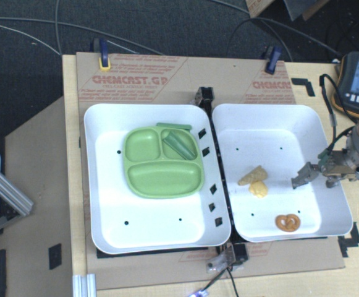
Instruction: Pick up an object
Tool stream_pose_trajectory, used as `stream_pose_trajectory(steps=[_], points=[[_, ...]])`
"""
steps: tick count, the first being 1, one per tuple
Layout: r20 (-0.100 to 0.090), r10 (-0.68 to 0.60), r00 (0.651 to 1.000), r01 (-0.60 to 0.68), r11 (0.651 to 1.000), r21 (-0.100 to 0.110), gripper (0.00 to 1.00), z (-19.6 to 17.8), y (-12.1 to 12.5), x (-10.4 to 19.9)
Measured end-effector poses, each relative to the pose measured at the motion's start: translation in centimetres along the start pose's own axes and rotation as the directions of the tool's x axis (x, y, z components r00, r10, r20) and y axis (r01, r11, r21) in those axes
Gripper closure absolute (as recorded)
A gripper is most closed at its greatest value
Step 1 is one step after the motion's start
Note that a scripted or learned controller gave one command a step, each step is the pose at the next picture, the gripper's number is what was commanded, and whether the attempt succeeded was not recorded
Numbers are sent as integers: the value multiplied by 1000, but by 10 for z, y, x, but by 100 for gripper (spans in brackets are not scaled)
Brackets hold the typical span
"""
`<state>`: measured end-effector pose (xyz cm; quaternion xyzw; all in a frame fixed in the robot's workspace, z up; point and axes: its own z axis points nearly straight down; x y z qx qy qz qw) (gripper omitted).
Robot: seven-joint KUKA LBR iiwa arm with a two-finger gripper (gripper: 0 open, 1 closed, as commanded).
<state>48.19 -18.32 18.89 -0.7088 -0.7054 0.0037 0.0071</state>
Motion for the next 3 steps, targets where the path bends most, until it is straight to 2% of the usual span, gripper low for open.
stream_pose_trajectory(steps=[1,3], points=[[4,-5,1000,5,1000,-14,0,-7,3,1],[1,-5,1000,5,1000,-9,0,106,5,10]])
